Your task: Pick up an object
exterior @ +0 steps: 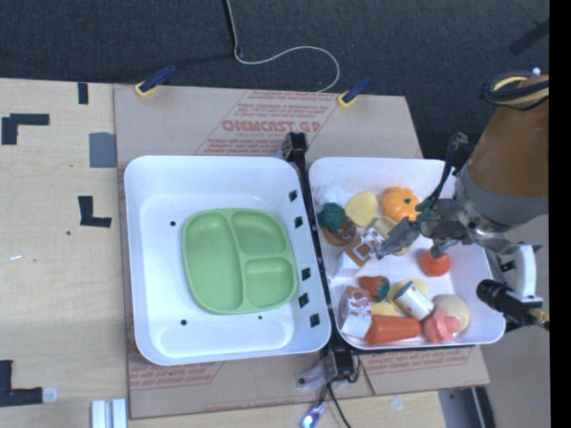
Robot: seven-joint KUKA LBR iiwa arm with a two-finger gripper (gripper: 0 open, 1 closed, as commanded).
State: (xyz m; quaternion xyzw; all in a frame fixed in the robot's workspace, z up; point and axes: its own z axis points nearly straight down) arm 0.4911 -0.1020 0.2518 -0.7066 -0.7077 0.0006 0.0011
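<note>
No obj picked yet afaict. Candidates are all sitting in the right bin (pixel 321 172): orange fruit (pixel 401 202), yellow piece (pixel 361 208), dark green item (pixel 333 214), a small red piece (pixel 435 263), carrot-like orange one (pixel 393 330), white cylinder (pixel 415 300), pink lump (pixel 439 328). They're lying jumbled and touching, prob just dumped in as pick targets.

Left bin (pixel 143 185) is holding a green divided plate (pixel 239 260), flat, near the middle.

I'm watching the gripper (pixel 399 236) hanging over the right bin's center, w/ the red piece just beside it. Can't tell its state, too dark and blurry. The arm (pixel 508 163) is reaching in from the right, wrist angling down-left, orange band up top.
</note>
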